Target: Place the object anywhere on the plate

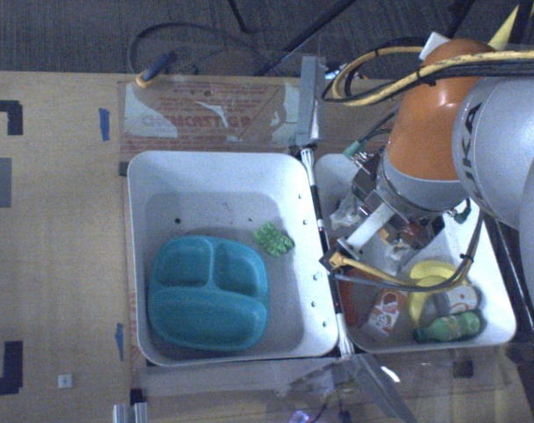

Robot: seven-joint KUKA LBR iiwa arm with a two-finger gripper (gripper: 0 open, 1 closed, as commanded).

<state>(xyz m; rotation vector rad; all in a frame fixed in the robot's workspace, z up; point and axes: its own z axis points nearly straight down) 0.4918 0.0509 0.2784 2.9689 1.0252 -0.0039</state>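
Honestly, I judged the job barely begun: my hand (pixel 392 236) hung over the right bin's clutter, its grip impossible to read, while the small green object (pixel 274 239) lay well leftward, just beside the teal plate (pixel 208 293).

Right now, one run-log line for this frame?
arm: over right bin | gripper: state unclear | plate: left bin, bare | green object: beside plate | placed: no
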